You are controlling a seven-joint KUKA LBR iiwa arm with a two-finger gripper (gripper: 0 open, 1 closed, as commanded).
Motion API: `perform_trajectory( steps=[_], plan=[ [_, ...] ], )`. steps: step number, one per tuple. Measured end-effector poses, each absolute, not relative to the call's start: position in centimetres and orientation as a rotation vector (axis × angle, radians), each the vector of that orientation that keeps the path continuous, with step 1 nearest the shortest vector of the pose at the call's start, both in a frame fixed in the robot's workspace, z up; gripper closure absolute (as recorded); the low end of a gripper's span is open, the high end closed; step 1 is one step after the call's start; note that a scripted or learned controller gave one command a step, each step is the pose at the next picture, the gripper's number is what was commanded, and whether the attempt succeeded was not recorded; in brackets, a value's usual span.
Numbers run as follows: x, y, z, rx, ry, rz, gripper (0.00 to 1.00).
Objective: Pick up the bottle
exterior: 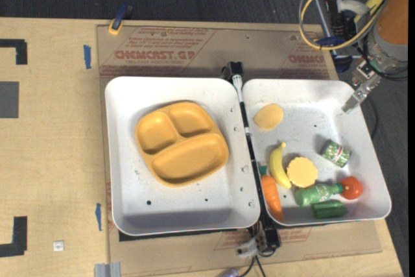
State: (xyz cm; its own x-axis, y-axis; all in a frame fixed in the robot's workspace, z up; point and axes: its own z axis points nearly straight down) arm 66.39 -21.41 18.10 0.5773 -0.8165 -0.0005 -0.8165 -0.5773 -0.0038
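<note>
Fingers (pixel 358 93): metal, thin, angled down over the far right corner of the right bin (pixel 311 98); whether they are spread or closed cannot be told, and nothing shows between them. Arm (pixel 392 23): orange band, looped yellow and blue cables beside it.

Bottle (pixel 318 193): green plastic, lying on its side at the near edge of the right bin, well apart from the fingers, nearer and to their left. It touches a red tomato (pixel 352 187), a yellow disc (pixel 302 172) and a dark green piece (pixel 328 209).

Same bin: curved yellow banana (pixel 279 165), orange carrot (pixel 272 196), small green-and-white can (pixel 336 153), pale round chip (pixel 268 116).

Left bin (pixel 123 139): white, shallow, holding a yellow three-compartment plastic plate (pixel 182 142).

Worktop (pixel 45 139): tan board.
</note>
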Motion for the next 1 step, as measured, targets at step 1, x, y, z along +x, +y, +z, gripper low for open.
perform_trajectory(
  steps=[1],
  plan=[
    [66.02, -21.56, 18.35, -2.997, 0.930, -0.005, 1.00]
  ],
)
